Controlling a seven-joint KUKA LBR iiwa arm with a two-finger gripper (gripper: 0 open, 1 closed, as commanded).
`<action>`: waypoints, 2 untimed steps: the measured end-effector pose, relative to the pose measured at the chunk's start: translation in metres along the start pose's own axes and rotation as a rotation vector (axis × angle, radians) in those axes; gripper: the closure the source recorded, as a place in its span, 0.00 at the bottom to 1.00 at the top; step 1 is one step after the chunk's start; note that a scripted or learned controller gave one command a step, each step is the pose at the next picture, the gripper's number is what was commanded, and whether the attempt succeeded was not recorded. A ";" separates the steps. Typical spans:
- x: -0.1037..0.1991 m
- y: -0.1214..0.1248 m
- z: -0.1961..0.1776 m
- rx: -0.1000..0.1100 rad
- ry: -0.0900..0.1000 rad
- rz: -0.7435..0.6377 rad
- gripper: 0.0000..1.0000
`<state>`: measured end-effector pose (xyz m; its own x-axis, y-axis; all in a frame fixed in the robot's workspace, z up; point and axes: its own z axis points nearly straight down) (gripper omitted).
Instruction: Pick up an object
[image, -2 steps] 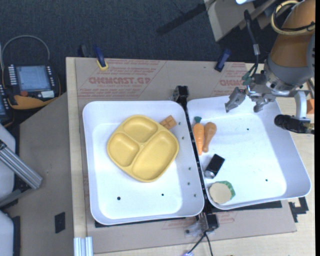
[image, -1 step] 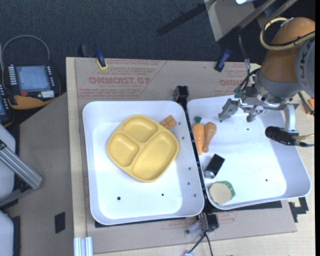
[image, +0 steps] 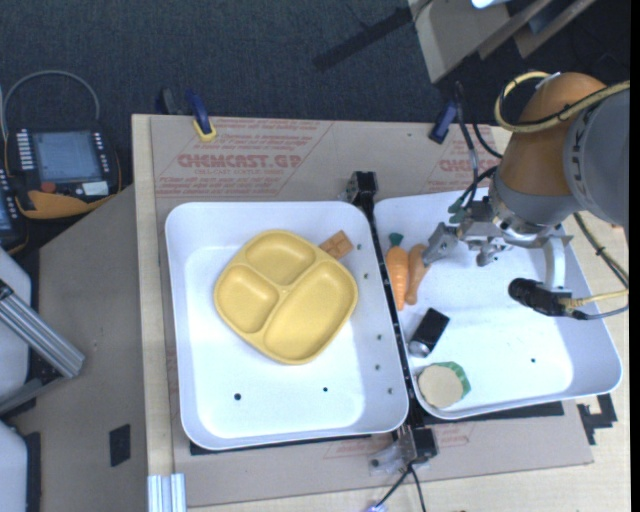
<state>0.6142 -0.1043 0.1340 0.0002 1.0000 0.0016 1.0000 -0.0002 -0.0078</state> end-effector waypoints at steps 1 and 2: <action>0.002 0.004 0.044 -0.010 0.004 -0.001 0.00; 0.001 0.006 0.031 -0.023 -0.003 -0.002 1.00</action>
<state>0.6199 -0.1035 0.1029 -0.0022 1.0000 -0.0013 0.9999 0.0022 0.0149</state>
